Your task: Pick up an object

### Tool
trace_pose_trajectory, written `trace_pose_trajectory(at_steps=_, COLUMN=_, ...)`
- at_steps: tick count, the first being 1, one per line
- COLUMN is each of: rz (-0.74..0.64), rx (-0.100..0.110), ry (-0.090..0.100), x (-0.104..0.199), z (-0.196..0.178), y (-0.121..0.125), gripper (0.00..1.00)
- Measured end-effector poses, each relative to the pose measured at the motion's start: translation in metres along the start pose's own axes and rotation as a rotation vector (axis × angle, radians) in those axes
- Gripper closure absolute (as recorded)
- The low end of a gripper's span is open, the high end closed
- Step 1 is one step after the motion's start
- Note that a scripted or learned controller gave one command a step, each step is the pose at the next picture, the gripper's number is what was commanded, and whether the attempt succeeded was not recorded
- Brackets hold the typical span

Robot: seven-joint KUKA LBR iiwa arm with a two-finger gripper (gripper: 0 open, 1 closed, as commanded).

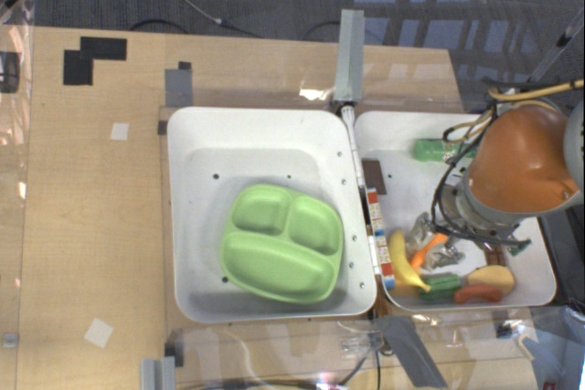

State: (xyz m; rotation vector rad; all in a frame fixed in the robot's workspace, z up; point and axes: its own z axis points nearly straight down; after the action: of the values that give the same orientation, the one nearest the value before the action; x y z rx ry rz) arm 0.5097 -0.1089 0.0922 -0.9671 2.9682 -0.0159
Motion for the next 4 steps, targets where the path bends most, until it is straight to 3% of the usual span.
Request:
trace_pose_trajectory(at_steps=1, rz=-0.097, rx=-0.005, ry=-0.001, x=-0.077, z=-0.098, y=-0.006, gripper=1.00)
trace_pose_trajectory(at_steps=2, rz=0.186, rx=-0.008, ry=0.004, x=-0.140, z=-0.176, y=-0.059, gripper=1.00)
trace_pose_trajectory(at_steps=3, rz=0.565, rx=-0.010, ry=0.010, x=-0.124, z=-0.168, y=0.014, gripper=1.00)
trace_pose_trajectory(at_steps=4, rz=0.406, rx=-0.009, ry=0.008, x=-0.167, z=-0.174, y=-0.050, gripper=1.00)
